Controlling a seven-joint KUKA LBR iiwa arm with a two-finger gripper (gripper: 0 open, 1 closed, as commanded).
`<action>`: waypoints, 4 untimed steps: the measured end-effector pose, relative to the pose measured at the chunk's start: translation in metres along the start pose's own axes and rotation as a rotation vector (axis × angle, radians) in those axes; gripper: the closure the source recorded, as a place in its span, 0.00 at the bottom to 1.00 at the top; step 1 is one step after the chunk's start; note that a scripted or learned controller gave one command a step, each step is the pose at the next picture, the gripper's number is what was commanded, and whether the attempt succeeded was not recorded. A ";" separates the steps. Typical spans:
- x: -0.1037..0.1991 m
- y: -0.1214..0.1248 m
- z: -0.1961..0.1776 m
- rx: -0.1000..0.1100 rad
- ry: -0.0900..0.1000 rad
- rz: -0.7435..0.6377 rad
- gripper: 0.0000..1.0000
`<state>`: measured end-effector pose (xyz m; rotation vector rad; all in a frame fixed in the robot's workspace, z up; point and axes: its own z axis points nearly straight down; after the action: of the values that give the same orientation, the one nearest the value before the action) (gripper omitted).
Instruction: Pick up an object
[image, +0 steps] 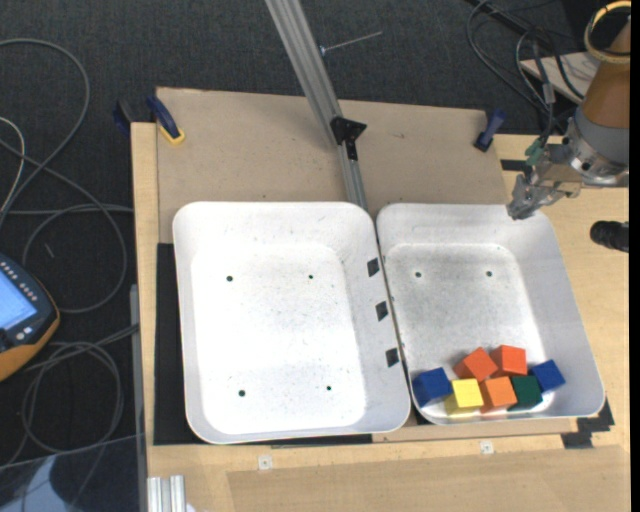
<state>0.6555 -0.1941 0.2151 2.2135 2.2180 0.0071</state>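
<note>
Camera view: blocks (490, 380) lie well apart from the pincer (522, 207), whose state is unclear.

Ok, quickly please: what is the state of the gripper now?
Gripper: above the far right corner of the right bin; open or closed cannot be told.

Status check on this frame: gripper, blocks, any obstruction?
Gripper above the right bin's far right corner, carrying nothing. Blocks clustered at that bin's near edge, untouched. Nothing lies between gripper and blocks.
</note>
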 end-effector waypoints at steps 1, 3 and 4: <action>0.002 0.009 -0.048 0.000 0.000 0.000 1.00; 0.058 -0.017 -0.069 0.012 0.006 -0.003 1.00; 0.100 -0.046 -0.058 0.014 0.005 -0.002 1.00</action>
<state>0.6085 -0.0936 0.2722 2.2203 2.2300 -0.0022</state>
